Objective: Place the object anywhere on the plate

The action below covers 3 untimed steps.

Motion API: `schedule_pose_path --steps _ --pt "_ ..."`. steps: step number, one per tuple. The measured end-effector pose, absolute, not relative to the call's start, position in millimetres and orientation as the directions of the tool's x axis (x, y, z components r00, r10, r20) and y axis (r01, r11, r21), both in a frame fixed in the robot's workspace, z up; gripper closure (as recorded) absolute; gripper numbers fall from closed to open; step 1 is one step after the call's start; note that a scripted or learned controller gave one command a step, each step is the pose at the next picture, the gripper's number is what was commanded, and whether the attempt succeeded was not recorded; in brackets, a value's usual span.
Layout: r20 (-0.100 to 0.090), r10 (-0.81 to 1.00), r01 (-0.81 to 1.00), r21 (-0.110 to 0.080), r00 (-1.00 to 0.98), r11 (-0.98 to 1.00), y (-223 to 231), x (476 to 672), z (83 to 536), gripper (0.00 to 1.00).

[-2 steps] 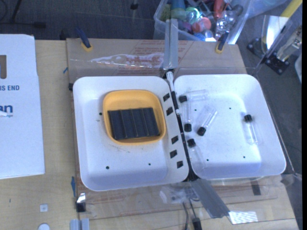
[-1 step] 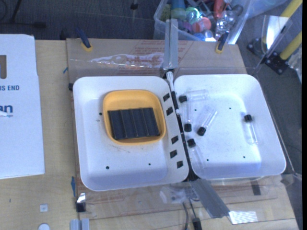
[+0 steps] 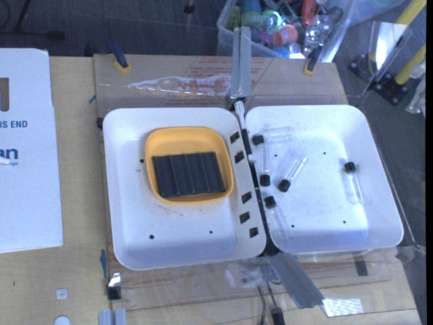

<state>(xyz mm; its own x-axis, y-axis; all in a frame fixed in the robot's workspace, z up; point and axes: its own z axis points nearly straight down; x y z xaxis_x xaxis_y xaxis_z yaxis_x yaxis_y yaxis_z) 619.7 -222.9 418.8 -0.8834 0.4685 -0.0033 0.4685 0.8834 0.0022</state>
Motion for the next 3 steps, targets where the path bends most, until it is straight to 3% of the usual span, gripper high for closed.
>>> schedule_pose_path --steps 1,2,3 --pt "-0.012 0.47 0.47 0.006 -0.882 0.883 -223.3 620.9 431.1 1.0" --pt "-0.01 0.395 0.395 0.002 -0.919 0.919 -224.2 657.2 399.6 1.0" --pt "-0.005 0.072 0.072 0.001 -0.997 0.997 -223.5 599.0 437.2 1.0"
